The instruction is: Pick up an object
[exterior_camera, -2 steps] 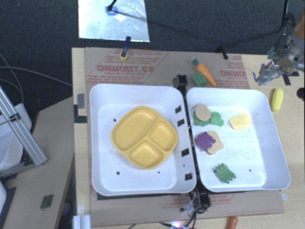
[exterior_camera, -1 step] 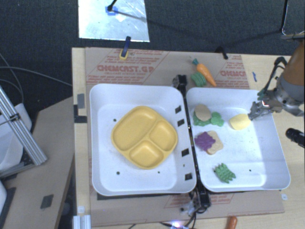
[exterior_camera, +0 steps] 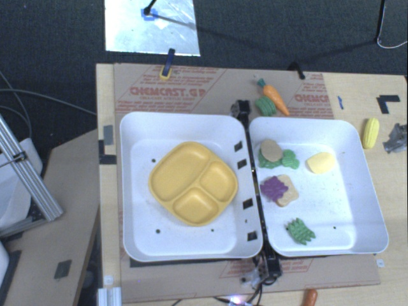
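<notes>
Spanning most of the frame, one bench [exterior_camera: 357,85] carries two shallow white bins side by side. The left bin [exterior_camera: 137,171] holds one yellow plate [exterior_camera: 192,182] with three compartments, lying at its middle. The right bin [exterior_camera: 357,190] holds four small toy foods. One tan round on a green piece [exterior_camera: 276,155] lies at its upper left, and one pale yellow lump [exterior_camera: 320,162] lies to the right of that. One purple-topped tan slice [exterior_camera: 280,189] lies just below the round, and one green leafy piece [exterior_camera: 299,231] lies near the bin's lower edge. All four are apart from one another.

One silvery sheet [exterior_camera: 153,18] lies on the dark floor in the upper left of the frame, beyond the bench.

Outside the bins, one toy carrot [exterior_camera: 275,95] with a green top lies on the bench just above the right bin. One yellow corn piece [exterior_camera: 370,132] lies just off that bin's upper right corner.

At the right edge, beside the corn, a grey piece that seems to be the gripper [exterior_camera: 396,138] reaches into the frame. How far open it is I cannot tell, and nothing is seen in its hold.
</notes>
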`<action>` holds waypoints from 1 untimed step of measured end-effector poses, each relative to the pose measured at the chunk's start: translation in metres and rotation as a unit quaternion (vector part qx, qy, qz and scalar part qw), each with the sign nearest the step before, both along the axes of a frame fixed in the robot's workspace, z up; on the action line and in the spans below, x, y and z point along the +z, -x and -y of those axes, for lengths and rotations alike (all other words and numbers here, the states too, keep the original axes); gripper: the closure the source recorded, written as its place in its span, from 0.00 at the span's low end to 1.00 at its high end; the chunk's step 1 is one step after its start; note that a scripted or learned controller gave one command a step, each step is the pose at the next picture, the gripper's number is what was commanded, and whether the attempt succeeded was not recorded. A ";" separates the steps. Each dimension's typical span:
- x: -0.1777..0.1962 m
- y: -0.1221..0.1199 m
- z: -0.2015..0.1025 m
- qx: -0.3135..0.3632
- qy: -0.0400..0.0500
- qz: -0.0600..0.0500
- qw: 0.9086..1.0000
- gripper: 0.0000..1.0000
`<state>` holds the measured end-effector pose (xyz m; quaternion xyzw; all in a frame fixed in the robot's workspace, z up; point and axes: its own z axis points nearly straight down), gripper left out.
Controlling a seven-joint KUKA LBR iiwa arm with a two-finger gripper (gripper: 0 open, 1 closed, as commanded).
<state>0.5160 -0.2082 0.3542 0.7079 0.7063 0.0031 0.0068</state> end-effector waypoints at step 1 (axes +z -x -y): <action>-0.062 -0.047 -0.002 0.004 -0.002 -0.006 1.000 1.00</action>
